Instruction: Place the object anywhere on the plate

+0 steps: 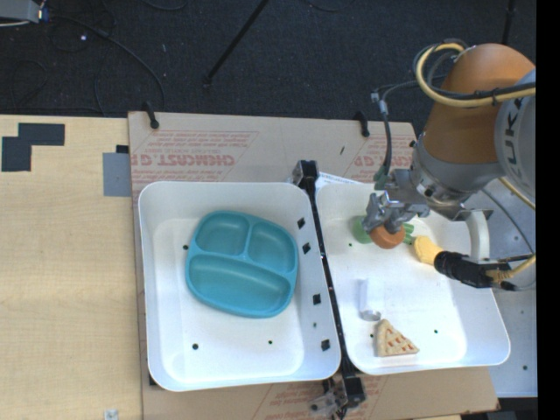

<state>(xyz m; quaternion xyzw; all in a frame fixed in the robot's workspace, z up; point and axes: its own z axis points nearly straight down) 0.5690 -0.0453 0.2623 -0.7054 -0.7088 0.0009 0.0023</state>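
- Left bin (166, 357): teal divided plate (241, 263), 3 compartments, lies flat near centre, nothing on it.
- Right bin (472, 339): arm in from right, orange band above wrist.
- Gripper (388, 220) down at bin's upper-left part, directly over a toy carrot (386, 236) – orange body w/ green top poking out to the left.
- Grip state: cannot tell; the wrist covers the contact, so unclear if carrot is grasped or just under it.
- Carrot lies in right bin, well apart from plate.
- Also in right bin: yellow piece (426, 250) just right of carrot, small white-grey item (365, 298) mid-bin, waffle-like wedge (393, 339) near front edge.
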